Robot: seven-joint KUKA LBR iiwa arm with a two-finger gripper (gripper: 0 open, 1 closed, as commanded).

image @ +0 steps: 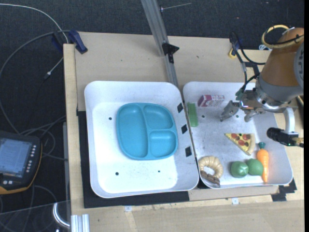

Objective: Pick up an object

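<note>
Left bin [96,144]: one blue divided plate [146,130], lying flat at centre. Right bin [212,93]: green block [192,115] at left wall; pink-and-white carton [211,100] near far edge; bagel [210,168] at near left corner; pizza slice [240,141] mid-bin; green pepper [245,168] touching carrot [262,163] at near right. Tool [239,111]: fingers apart, nothing between them, above bin floor between carton and pizza slice.

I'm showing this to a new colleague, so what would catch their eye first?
The blue divided plate dominates the left bin. In the right bin, bright toy food clusters at the near edge: carrot, pizza slice. The claw hangs over that bin's far side.
</note>
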